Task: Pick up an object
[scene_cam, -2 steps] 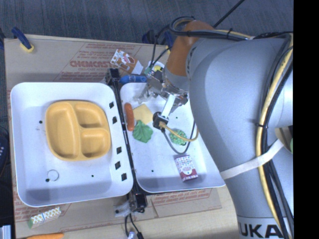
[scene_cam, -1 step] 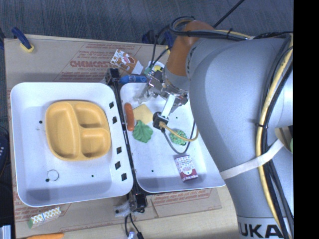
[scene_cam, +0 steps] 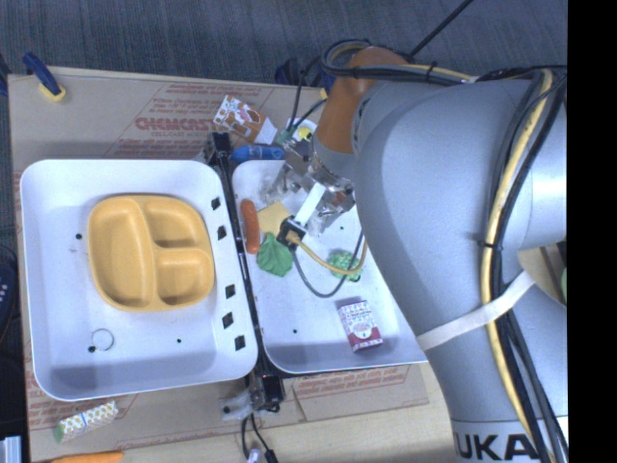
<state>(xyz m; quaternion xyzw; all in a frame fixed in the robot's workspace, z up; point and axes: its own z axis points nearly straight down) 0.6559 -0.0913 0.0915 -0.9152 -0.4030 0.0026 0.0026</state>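
Note:
My gripper (scene_cam: 292,174) is low over the far left part of the right bin (scene_cam: 318,350), under the orange-banded wrist. Just beside it lie a pale yellow flat piece (scene_cam: 271,216) and an orange-red sausage (scene_cam: 250,226) along the bin's left wall. A green leafy toy (scene_cam: 274,258) sits a little nearer the front. Further right lies a smaller green piece (scene_cam: 344,261), and a small red carton (scene_cam: 360,324) lies near the front right. At the bin's far rim there is a blue object (scene_cam: 255,152). Nothing can be seen in the gripper.
The left bin (scene_cam: 39,258) holds a yellow divided plate (scene_cam: 149,251). A snack packet (scene_cam: 237,116) lies on the cardboard behind the bins, and a small wrapper (scene_cam: 87,420) lies at the front left. The arm's bulk covers the right bin's right side.

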